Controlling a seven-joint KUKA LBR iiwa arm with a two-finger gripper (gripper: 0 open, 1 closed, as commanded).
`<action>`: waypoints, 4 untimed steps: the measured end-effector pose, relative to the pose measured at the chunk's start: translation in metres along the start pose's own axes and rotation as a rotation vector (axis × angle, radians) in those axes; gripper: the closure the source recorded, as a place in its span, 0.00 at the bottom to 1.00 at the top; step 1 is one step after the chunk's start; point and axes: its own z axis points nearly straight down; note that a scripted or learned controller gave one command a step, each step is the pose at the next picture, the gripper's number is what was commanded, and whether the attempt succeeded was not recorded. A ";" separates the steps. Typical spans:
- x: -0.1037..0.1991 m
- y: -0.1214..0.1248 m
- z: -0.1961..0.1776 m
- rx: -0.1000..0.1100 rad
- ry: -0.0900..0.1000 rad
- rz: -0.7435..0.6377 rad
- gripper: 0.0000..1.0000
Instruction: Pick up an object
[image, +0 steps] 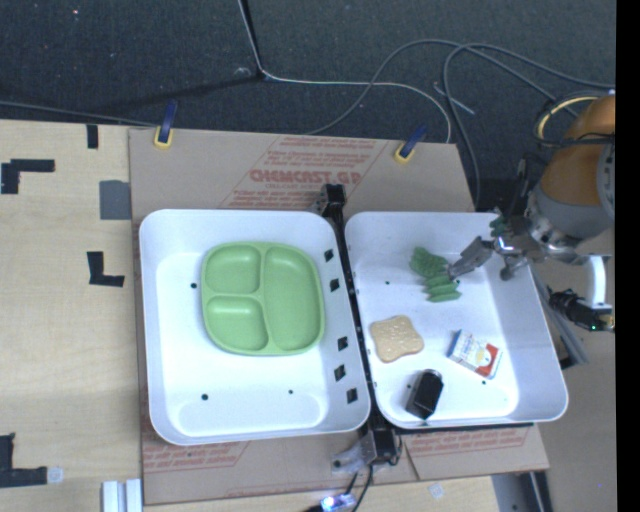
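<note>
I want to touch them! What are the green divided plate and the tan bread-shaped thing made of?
The green divided plate looks like smooth moulded plastic: even colour, soft sheen, rounded compartment ridges. The tan bread-shaped thing seems matte and speckled, maybe foam or rubber toy food; I can't be sure.

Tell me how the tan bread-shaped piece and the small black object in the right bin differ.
The tan bread-shaped piece is pale and flat with a rounded, lobed outline; the small black object is dark, narrower and more blocky. The tan piece lies nearer the bin's middle, while the black one sits closer to the near wall. Both rest loose on the floor of the right bin, apart from each other and from the hand.
</note>
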 end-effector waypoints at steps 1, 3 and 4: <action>0.002 -0.001 0.063 0.000 0.000 -0.001 0.00; 0.003 0.001 0.064 -0.008 -0.003 -0.002 1.00; 0.008 0.006 0.019 -0.007 0.001 -0.001 1.00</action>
